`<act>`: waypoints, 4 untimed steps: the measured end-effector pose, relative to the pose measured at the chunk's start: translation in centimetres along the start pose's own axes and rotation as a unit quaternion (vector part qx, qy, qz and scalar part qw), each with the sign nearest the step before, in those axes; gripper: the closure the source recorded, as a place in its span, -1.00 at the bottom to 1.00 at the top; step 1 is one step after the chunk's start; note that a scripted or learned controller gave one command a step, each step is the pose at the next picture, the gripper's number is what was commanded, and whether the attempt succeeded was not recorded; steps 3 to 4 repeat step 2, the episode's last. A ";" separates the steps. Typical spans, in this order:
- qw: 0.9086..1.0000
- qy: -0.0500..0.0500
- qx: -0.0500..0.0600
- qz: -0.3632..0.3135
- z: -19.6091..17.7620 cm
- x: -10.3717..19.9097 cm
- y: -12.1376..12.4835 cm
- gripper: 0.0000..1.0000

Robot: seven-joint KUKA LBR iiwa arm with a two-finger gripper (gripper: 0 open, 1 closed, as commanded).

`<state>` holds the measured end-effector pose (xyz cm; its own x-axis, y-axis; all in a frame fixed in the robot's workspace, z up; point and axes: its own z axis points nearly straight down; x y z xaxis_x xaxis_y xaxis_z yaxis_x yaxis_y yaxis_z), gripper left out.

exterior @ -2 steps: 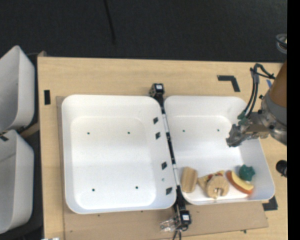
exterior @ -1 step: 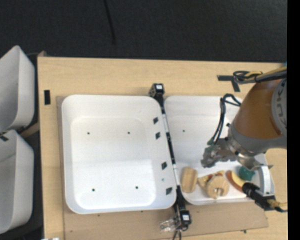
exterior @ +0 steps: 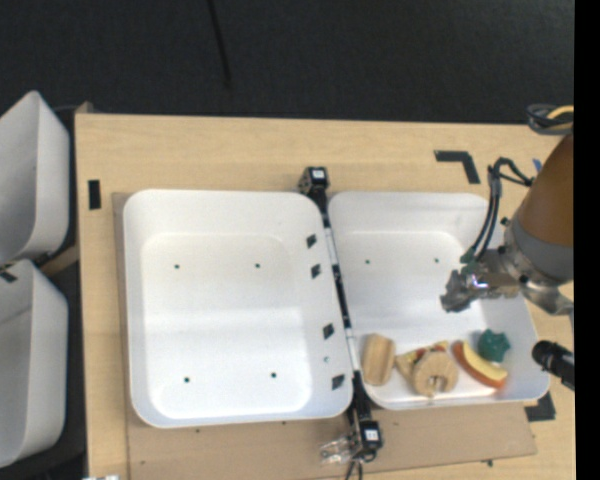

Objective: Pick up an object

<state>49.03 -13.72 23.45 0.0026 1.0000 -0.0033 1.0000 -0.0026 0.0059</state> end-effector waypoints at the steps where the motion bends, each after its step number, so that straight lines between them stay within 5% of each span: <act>1: 1.000 0.001 -0.002 -0.005 -6.9 4.3 0.2 1.00; 2: 1.000 0.001 0.003 -0.001 -4.1 4.1 0.0 1.00; 4: 1.000 0.001 0.003 -0.001 -4.1 4.1 0.0 1.00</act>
